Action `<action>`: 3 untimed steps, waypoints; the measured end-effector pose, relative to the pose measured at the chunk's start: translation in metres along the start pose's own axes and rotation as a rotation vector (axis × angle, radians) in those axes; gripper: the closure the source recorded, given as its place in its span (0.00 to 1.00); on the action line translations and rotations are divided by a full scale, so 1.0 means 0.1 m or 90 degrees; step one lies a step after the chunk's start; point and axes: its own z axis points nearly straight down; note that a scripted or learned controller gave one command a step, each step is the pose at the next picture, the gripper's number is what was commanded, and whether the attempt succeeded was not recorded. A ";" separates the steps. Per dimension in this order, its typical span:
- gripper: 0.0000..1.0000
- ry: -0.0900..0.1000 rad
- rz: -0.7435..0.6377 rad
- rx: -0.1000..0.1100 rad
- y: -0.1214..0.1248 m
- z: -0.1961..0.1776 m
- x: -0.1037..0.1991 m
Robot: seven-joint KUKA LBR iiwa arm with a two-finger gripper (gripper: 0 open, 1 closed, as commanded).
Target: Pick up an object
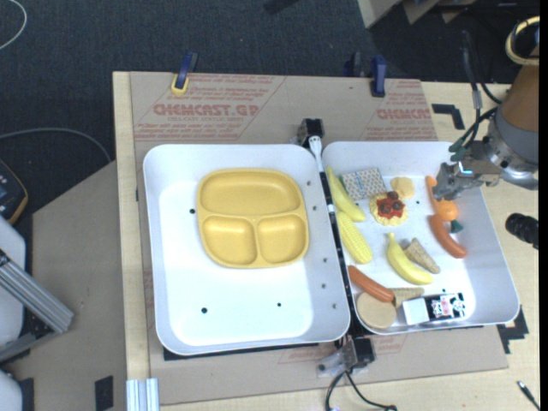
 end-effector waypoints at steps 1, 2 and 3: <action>1.00 0.003 -0.003 0.005 -0.17 -0.09 0.55; 1.00 0.003 -0.002 0.006 -0.34 -0.06 0.94; 1.00 0.004 -0.003 0.006 -0.60 0.06 1.46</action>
